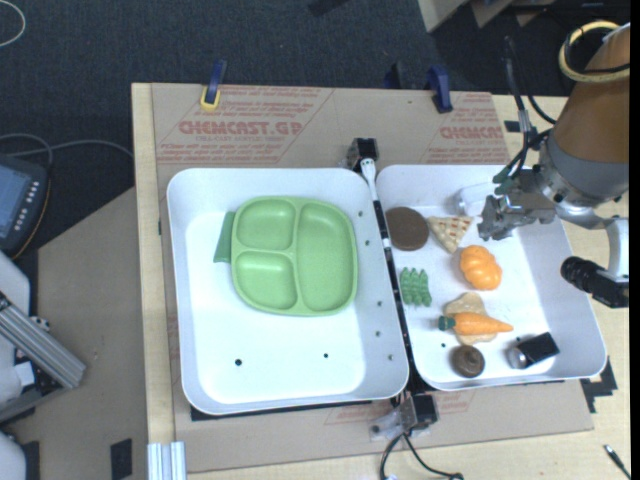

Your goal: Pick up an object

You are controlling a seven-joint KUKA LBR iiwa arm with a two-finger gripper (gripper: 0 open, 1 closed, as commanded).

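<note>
The pincer (497,220) hangs over the right bin (570,313), just beside a waffle wedge (451,232) and above a small orange pumpkin (480,267); whether it is spread or pressed together I cannot tell.

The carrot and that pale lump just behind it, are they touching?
Touching. The camera view shows the carrot lying right against the pale lump, overlapping its front edge with no gap.

green divided plate (296,255) in left white bin (195,288).

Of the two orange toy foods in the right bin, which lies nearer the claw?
The round orange pumpkin-shaped toy, just below the claw; the long orange carrot toy lies further toward the bin's front.
</note>
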